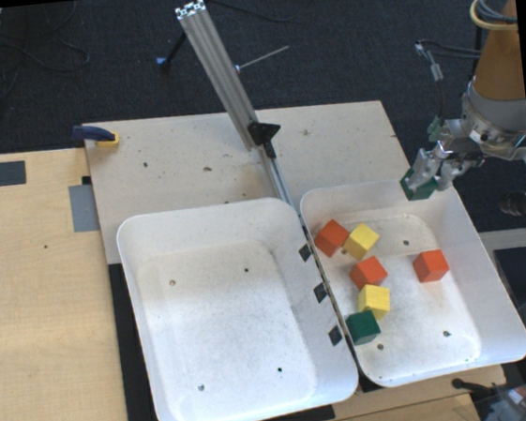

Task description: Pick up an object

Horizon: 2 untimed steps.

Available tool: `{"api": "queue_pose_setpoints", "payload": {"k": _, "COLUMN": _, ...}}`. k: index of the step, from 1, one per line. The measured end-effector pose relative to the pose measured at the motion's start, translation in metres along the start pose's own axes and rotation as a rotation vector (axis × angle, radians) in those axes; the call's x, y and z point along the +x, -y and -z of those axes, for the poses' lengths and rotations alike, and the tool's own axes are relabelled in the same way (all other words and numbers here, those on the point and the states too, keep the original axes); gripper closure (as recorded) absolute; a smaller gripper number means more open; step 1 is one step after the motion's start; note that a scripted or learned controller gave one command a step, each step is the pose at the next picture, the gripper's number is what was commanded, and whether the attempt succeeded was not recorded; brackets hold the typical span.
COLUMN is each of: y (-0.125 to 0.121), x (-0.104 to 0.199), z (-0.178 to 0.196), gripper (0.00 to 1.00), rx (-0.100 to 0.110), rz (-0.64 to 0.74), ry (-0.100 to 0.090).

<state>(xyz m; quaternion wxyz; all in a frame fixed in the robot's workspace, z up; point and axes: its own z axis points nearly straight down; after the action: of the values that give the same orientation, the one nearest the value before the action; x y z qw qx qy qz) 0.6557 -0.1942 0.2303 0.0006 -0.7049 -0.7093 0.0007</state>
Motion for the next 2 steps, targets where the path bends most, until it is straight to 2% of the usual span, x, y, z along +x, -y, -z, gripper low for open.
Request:
{"api": "queue_pose_setpoints", "payload": {"k": 1, "y": 0.026, "x": 0.047, "z": 0.009, "gripper": 1.00, "rx": 0.003, "rz": -0.002, "ry": -0.002}}
{"api": "queue_pose_setpoints", "payload": {"k": 2, "y": 0.057, "x": 0.089, "z": 0.001, "gripper": 1.00, "rx": 0.005, "rz": -0.002, "ry": -0.003}}
